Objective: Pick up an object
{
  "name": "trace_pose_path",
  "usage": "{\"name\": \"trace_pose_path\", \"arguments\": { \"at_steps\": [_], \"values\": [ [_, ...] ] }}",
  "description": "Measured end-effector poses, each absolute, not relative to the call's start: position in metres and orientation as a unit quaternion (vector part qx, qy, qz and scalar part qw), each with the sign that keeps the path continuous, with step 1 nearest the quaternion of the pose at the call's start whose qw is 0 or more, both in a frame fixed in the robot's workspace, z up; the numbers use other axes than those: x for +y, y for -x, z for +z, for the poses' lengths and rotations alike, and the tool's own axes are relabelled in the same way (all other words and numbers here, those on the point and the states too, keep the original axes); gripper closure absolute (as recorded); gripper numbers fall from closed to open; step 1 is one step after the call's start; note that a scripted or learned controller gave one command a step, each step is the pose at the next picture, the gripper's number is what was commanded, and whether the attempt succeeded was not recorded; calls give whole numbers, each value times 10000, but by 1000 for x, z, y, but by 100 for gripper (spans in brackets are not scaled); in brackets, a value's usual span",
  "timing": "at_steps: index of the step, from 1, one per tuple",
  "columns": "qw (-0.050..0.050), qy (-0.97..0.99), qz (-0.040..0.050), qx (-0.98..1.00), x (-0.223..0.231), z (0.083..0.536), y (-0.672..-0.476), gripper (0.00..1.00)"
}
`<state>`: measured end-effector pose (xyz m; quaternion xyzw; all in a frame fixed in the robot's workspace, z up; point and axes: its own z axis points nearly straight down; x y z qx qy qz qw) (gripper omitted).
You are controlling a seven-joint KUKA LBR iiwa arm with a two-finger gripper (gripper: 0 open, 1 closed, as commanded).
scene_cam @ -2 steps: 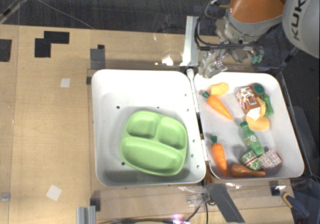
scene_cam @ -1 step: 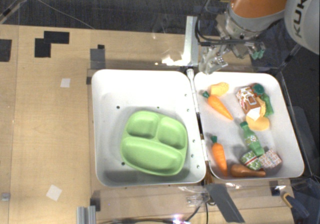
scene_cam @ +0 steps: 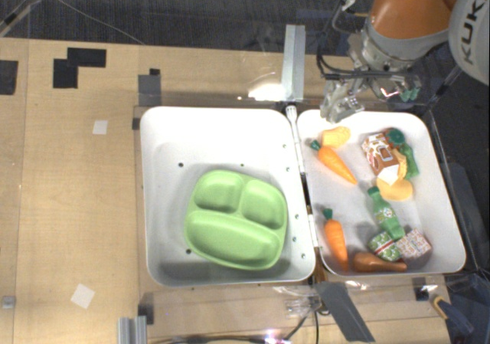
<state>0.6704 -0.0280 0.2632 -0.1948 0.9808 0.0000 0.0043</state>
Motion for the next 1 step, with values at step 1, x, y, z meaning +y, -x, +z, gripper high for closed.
{"name": "trace_pose_path", "arguments": {
  "at_steps": [1],
  "values": [
    [53,769,9,9970,17,282,-671,100]
  ]
}}
